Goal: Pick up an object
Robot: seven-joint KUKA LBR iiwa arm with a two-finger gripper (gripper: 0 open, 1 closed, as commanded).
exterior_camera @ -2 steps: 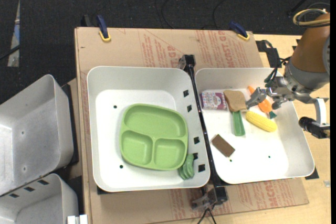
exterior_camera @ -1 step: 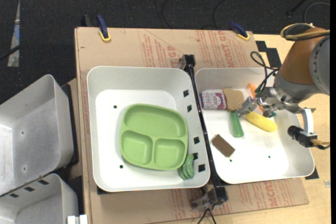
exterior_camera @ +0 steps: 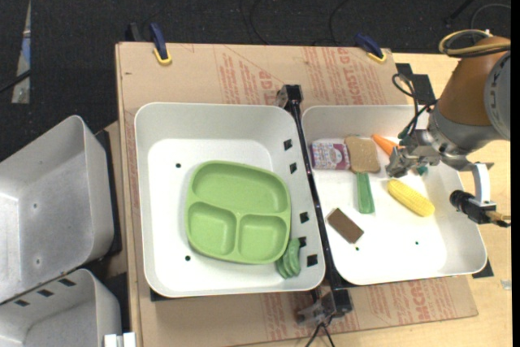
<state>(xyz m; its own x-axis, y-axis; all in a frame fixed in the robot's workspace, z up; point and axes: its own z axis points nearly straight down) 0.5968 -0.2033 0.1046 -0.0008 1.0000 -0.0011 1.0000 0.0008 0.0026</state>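
Observation:
The right bin (exterior_camera: 422,256) holds a yellow corn cob (exterior_camera: 410,197), an orange carrot (exterior_camera: 383,142), a brush with a tan head and green handle (exterior_camera: 362,171), a pink and white packet (exterior_camera: 329,153) and a brown block (exterior_camera: 345,225). My gripper (exterior_camera: 404,161) hangs low at the bin's right side, just above the corn cob's upper end and right of the carrot. The arm's grey wrist and orange band rise behind it to the right.
The left bin (exterior_camera: 162,142) holds a green divided plate (exterior_camera: 237,212) with a green item (exterior_camera: 288,262) at its lower right corner. A black divider (exterior_camera: 305,166) runs between the bins. Grey tubs (exterior_camera: 49,199) stand off the bench at left.

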